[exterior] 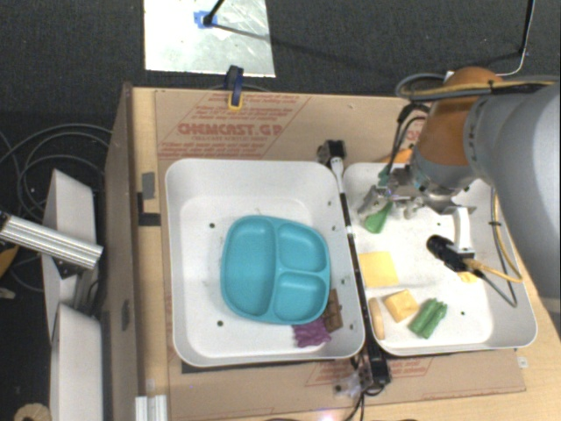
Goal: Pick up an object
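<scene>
Reach/grasp step, end effector point(386, 202) low over the right bin point(517, 323), far-left corner.

I read this as the approach-to-grasp stage: end effector sits right at a small green piece point(376, 221), which lies in the far-left part of the right bin, just beside the divider w/ the left bin point(188, 323). Fingers look spread w/ the green piece at or just below the tips, but the view's too cluttered there, so I can't tell if they're open or clamped, prob not lifted yet. Green piece's long axis runs near-left to far-right, upper end pointing toward the end effector. Next move, imo: centre over that axis, fingers across the short side, close, then lift straight up, clear of the bin wall. Other candidates near: yellow block point(379, 269), green bit point(428, 317).
</scene>
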Controlling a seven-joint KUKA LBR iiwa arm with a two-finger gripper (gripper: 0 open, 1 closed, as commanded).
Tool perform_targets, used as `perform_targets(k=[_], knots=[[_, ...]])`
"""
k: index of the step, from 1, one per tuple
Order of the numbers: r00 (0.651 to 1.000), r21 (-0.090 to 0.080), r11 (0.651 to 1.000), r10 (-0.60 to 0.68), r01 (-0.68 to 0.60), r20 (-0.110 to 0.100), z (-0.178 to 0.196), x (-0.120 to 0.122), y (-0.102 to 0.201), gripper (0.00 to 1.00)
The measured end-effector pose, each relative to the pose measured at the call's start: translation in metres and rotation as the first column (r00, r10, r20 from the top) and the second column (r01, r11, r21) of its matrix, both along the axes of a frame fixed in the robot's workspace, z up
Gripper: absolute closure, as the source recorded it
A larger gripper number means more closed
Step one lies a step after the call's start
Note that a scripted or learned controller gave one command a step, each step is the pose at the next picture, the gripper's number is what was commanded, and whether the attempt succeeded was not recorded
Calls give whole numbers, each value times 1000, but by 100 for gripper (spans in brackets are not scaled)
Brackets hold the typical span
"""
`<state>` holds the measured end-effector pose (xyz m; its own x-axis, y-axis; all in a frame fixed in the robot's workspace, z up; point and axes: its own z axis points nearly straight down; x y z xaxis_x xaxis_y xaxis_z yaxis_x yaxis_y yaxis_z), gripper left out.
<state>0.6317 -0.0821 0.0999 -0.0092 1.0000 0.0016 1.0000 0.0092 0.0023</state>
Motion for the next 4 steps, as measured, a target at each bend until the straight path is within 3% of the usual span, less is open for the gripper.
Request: perform_targets(k=[1,2,3,4], knots=[[1000,-1,1000,-2,2,2,11,0,-4,100],[1000,-1,1000,-4,4,4,89,-30,7,100],[1000,-2,1000,-5,5,0,85,-29,6,0],[1000,-4,1000,-4,4,1,-13,16,-12,0]])
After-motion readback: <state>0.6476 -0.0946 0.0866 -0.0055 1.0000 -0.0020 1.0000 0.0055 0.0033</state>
